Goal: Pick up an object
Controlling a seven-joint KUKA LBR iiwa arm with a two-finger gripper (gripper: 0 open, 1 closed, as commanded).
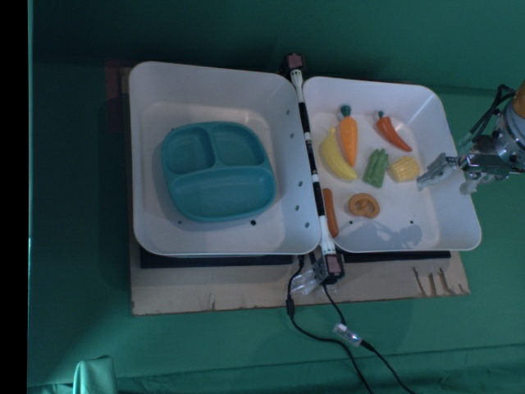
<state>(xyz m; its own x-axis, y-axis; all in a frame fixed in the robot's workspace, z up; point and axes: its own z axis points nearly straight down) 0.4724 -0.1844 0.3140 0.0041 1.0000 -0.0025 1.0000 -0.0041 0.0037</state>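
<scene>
Arm [513,134] cut off by the right edge; I get only the wrist and a sliver of the orange band. Gripper [447,175] blurs against the white rim of the right bin [459,220], and I cannot separate its fingers from here. Hot dog [329,212] lies tight against the divider [310,150], its left side hard to make out. Small round orange piece [363,206] too small to identify, possibly a pretzel. Cable [369,351] runs out through the bottom edge. Pale cloth [92,376] at the lower left, clipped by the bottom edge.
</scene>
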